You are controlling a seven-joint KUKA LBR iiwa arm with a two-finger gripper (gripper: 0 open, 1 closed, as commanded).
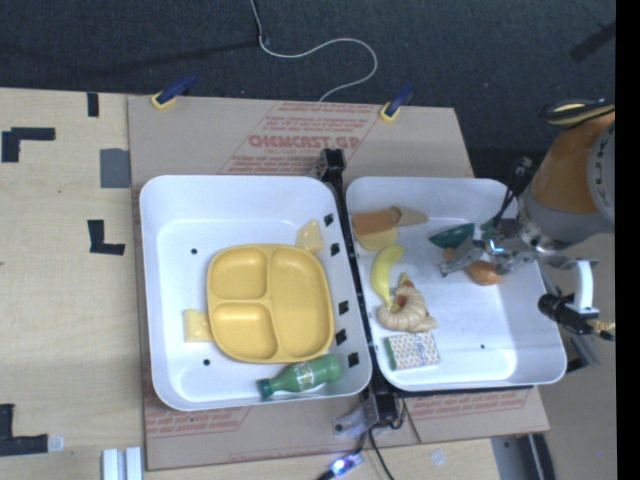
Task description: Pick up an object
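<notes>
White bins (160,268) lie side by side; the left one bears a yellow plate (270,301) and a green bottle (300,376). The arm (575,183) reaches into the right bin, its gripper (478,258) low at a small orange thing (486,274), perhaps a fruit, just beside a teal piece (452,235). I cannot tell how the fingers stand. It looks light, round and slippery, so take it across the middle

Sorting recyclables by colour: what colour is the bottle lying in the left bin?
Green, with a pale label: the bottle shows clearly in the camera view.
</notes>
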